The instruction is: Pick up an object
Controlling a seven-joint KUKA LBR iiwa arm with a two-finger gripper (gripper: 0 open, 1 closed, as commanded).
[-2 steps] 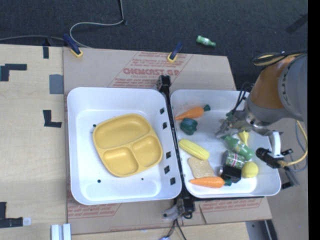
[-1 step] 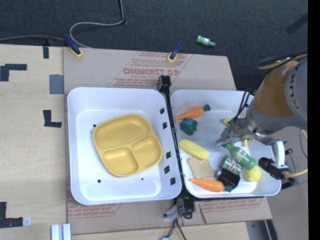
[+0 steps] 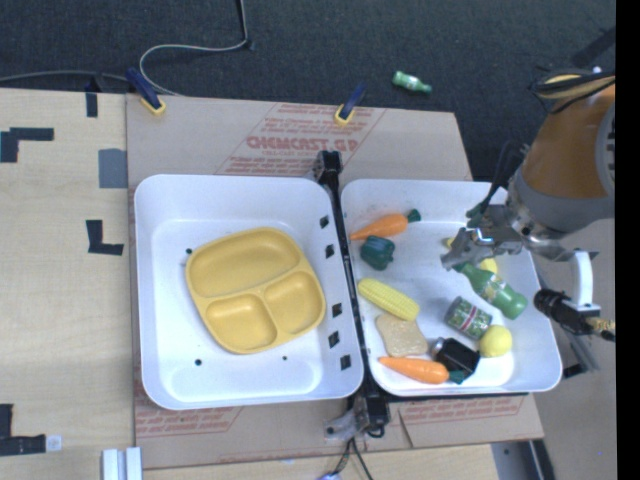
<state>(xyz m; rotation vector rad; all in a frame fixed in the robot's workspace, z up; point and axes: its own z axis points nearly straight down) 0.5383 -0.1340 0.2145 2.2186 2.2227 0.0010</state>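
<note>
This looks like a robotics lab. Two white bins (image 3: 150,298) sit on cardboard sheeting (image 3: 290,143) clipped down with blue-and-yellow clamps (image 3: 147,96), over dark carpet (image 3: 400,18). Loose cables (image 3: 190,53) trail across the floor, and the right bin holds plastic toy food (image 3: 388,298).

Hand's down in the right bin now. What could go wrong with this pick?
The hand sits at the green plastic bottle, with a small green can and a yellow lemon crowded beside it; closing may nudge those or catch two. The rounded bottle lies tilted and could roll out of a grip.
</note>
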